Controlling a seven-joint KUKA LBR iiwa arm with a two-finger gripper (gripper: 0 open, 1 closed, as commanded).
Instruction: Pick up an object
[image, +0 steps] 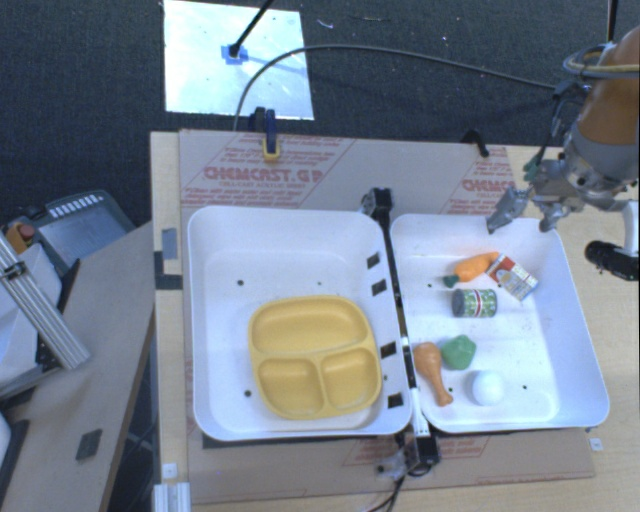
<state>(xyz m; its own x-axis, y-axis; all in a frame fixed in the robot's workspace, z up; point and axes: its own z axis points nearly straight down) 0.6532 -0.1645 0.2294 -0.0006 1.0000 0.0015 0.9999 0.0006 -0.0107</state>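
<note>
Arm: the grey arm with its orange band (608, 115) comes in at the upper right, its wrist above the far right corner of the right bin.
Gripper: the gripper (528, 212) hangs over the far rim of the right bin (570, 300) — its two fingers are spread apart, one fingertip (500, 217) to the left and the other to the right, with nothing between them.
Right bin contents: six small objects, all lying on the bin floor, none touched by the gripper.
Carrot: an orange carrot (473, 266) lies nearest the gripper, just below and left of it.
Box: a small red-and-white box (513, 278) sits just beside the carrot, on its right.
Can: a small can (474, 303) lies on its side just below the carrot.
Green piece: a green lump (459, 351) sits near the middle of the bin, below the can.
Drumstick: a tan drumstick-shaped toy (433, 371) lies touching the green piece's left side, close to the divider between the bins.
Ball: a white ball (487, 387) rests near the front, just right of the drumstick's lower end.
Left bin: the left bin (215, 300) holds a yellow three-compartment tray (314, 355) — it sits toward the front right of that bin.
Bench: both bins rest on a brown board (330, 165) with red lettering.
</note>
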